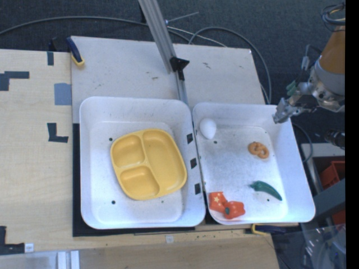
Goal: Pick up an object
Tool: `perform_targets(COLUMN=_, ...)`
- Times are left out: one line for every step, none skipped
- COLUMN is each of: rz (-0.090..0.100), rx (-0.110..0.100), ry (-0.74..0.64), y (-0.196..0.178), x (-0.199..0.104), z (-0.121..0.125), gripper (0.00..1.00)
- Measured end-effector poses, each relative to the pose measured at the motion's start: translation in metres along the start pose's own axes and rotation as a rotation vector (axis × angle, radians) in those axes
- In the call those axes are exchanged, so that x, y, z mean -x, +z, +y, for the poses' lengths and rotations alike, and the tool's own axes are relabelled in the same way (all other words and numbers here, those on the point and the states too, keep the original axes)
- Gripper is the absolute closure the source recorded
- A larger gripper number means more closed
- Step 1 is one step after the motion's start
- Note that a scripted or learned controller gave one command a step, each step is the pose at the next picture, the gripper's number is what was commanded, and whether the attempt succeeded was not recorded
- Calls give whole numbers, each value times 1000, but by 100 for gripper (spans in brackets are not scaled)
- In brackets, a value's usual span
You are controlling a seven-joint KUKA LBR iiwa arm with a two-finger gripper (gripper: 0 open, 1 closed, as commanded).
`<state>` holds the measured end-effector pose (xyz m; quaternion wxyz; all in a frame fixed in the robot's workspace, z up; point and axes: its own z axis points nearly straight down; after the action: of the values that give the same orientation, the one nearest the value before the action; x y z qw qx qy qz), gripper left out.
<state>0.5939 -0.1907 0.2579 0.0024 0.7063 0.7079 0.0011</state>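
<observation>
The right bin (291, 150) holds a white egg-shaped object (208, 128) at its back left, an orange pretzel-like piece (258, 149) to the right of centre, a green pepper-like piece (266, 189) further forward, and a red-orange toy (226, 204) at the front left. My gripper (282, 114) hangs over the bin's back right rim, well apart from all of them. Nothing is visible between its fingers.
The left bin (90, 150) contains a yellow divided plate (148, 163). A slanted metal pole (160, 27) stands behind the bins, with cables on the dark floor. A wooden bench top lies to the left, with a yellow-and-blue clamp (74, 51) at the back.
</observation>
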Motion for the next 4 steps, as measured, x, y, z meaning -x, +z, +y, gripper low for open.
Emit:
perform_targets(rz=3, rx=-6, ry=-2, y=7, x=-44, z=-4, gripper=100)
perform_targets(rz=2, rx=-8, ry=-3, y=19, x=-92, z=-11, gripper=100)
perform_targets(rz=4, rx=-7, ry=-5, y=12, x=-142, z=-19, gripper=100)
perform_targets(rz=3, rx=-8, ry=-4, y=25, x=-198, z=-36, gripper=100)
